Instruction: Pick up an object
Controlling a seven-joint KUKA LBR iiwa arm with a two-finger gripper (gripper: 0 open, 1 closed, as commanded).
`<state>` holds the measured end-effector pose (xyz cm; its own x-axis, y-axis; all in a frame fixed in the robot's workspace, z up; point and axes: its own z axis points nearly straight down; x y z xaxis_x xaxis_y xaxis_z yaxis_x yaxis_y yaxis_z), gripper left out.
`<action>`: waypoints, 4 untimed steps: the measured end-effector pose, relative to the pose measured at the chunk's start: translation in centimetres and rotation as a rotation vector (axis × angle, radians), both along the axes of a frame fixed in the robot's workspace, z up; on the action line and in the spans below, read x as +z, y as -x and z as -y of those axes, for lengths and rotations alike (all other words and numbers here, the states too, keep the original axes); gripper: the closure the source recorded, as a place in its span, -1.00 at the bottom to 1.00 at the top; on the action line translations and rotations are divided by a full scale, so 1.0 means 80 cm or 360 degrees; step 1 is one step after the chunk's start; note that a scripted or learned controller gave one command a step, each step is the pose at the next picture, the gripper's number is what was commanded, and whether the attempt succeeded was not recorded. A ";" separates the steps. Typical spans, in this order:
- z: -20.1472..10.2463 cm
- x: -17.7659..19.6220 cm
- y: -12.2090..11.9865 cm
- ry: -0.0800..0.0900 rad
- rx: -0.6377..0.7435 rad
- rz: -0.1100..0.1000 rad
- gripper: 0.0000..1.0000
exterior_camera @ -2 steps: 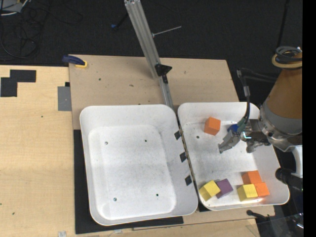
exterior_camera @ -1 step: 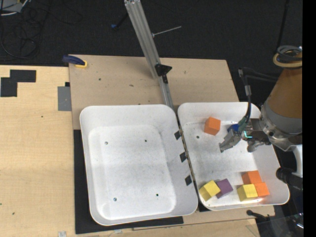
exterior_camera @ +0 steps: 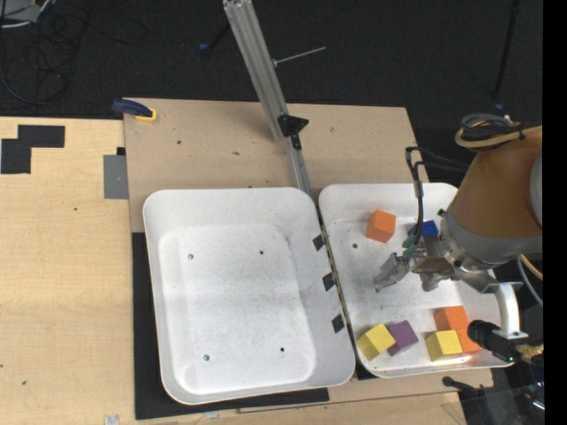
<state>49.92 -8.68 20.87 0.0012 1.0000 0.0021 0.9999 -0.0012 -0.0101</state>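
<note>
Reaching from the right, gripper [exterior_camera: 392, 274] low over right bin [exterior_camera: 347, 204].

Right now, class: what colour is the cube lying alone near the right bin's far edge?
Orange cube, camera view.

Background stuff: a grey aluminium rail [exterior_camera: 262, 65] slants across the bench top [exterior_camera: 213, 144] toward the seam between the bins, black clamp [exterior_camera: 291, 126] on it. Blue-and-yellow clip [exterior_camera: 135, 109] sits at the bench's far left corner — cables [exterior_camera: 40, 25] on the dark floor behind.
</note>
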 end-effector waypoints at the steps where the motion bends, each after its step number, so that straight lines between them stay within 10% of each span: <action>1: 0.012 -0.069 0.003 0.0000 0.0000 0.0000 -1.00; 2: 0.014 -0.139 -0.007 0.0000 0.0000 0.0001 -1.00; 3: 0.017 -0.123 -0.007 0.0001 -0.0016 0.0006 1.00; 4: 0.020 -0.045 -0.004 0.0003 0.0001 0.0020 1.00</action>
